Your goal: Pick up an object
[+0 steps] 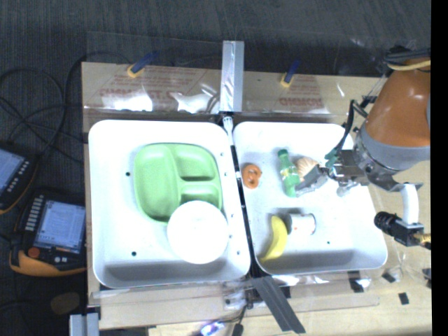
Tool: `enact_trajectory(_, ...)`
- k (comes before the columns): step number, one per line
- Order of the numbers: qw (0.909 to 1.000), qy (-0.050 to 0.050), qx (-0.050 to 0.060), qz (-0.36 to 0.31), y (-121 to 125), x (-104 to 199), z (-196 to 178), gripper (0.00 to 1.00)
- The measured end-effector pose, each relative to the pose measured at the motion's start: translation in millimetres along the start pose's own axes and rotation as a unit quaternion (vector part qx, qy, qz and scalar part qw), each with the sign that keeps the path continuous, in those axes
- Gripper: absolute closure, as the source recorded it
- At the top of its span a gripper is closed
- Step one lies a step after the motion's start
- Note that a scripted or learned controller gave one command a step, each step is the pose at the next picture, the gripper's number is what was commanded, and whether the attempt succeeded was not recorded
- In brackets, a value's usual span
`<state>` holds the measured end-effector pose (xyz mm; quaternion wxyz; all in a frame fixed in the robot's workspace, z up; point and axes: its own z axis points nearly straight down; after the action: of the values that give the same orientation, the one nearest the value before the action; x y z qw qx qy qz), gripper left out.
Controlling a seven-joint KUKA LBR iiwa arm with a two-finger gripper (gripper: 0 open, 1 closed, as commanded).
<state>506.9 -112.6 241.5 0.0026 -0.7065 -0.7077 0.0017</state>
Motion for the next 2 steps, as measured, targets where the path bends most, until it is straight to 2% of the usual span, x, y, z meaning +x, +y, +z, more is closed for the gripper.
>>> enact_trajectory(1,0.9998,0.000,0.000,-0.020,43.3,29.8,59.6,0.00)
enact_trajectory(2,0.9967,-0.002,-0.007,-0.080,106.4,5.0,151.4,0.00)
